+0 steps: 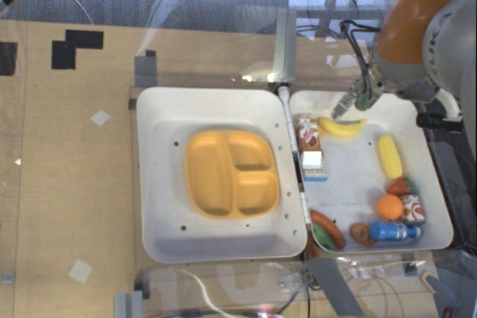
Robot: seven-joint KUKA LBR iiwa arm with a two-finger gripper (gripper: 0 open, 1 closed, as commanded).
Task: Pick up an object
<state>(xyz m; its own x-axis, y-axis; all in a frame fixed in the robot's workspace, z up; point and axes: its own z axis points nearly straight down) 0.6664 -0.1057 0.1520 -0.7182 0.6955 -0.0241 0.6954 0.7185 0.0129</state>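
The right bin (432, 182) holds several small items. A yellow banana (341, 128) lies near its back edge, and a yellow corn cob (390, 156) lies to the banana's right. A red, white and blue carton (311, 150) lies along the bin's left wall. At the front are an orange ball (388, 206), a blue bottle (392, 232), a small red and white can (413, 209) and a red sausage (329, 226). My gripper (350, 105) hangs over the bin's back edge, just above the banana and to its right. It is open, with nothing between its fingers.
The left bin (160, 160) holds a yellow divided tray (231, 173). A metal divider (292, 153) separates the two bins. Cables and a metal post (285, 41) stand behind the bins. The arm's orange band (410, 18) looms over the right bin's back right corner.
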